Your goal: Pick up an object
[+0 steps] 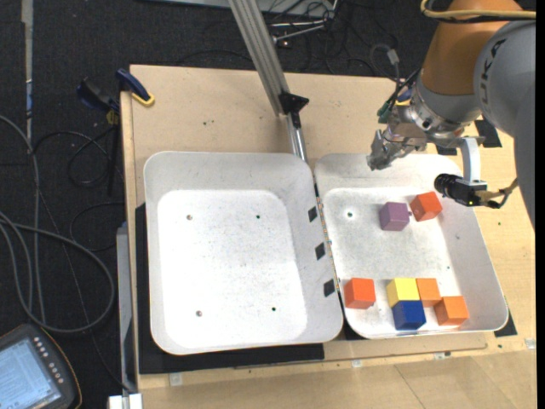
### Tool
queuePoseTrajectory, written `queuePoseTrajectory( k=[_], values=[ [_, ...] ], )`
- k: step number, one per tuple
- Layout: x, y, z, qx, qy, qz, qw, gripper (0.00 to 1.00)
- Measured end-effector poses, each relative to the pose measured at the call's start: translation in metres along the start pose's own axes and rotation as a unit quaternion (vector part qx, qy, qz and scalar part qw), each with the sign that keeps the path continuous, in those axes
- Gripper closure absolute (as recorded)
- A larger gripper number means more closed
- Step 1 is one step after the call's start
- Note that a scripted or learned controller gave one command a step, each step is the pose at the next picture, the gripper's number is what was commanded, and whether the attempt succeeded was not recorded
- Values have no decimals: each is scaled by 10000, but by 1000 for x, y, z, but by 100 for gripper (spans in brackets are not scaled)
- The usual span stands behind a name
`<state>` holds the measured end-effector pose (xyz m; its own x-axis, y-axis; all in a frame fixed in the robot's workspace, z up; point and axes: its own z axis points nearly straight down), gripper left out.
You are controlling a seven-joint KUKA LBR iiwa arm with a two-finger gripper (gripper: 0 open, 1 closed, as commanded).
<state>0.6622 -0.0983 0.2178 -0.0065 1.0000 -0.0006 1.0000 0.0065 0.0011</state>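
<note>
overhead, the camera view looks down at a slant on a wooden bench [213,100] bearing two shallow white bins side by side. the left bin [170,228] has a speckled floor. the right bin [477,254] holds all the blocks. near its far side a purple cube [394,216] sits just beside an orange cube [426,205], the two close together and perhaps touching at a corner. along the near edge an orange cube [360,292] stands alone towards the divider, and to its right a cluster sits packed together: a yellow cube [404,291] with a blue cube [409,314] just in front of it, an orange cube [427,289] touching the yellow one's right side, and another orange cube [451,310] at the near right corner.

the grey arm with its orange band comes in from the right, and the gripper [381,158] hangs over the far edge of the right bin, apart from the purple cube and behind it. whether the claw is wide or narrow cannot be told from this angle; nothing is seen between it. a slanted metal pole [260,45] crosses the bench's far side, and a blue and yellow clamp [132,88] grips its far left corner.
</note>
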Motion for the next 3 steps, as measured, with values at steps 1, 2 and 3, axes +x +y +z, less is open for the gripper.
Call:
queuePoseTrajectory(
  k=[1, 2, 3],
  values=[
    [56, -1, 6, 13, 11, -7, 10000, 100],
    [105, -2, -8, -9, 11, -7, 10000, 100],
    [164, 9, -5, -11, 9, -8, 10000, 100]
  ],
)
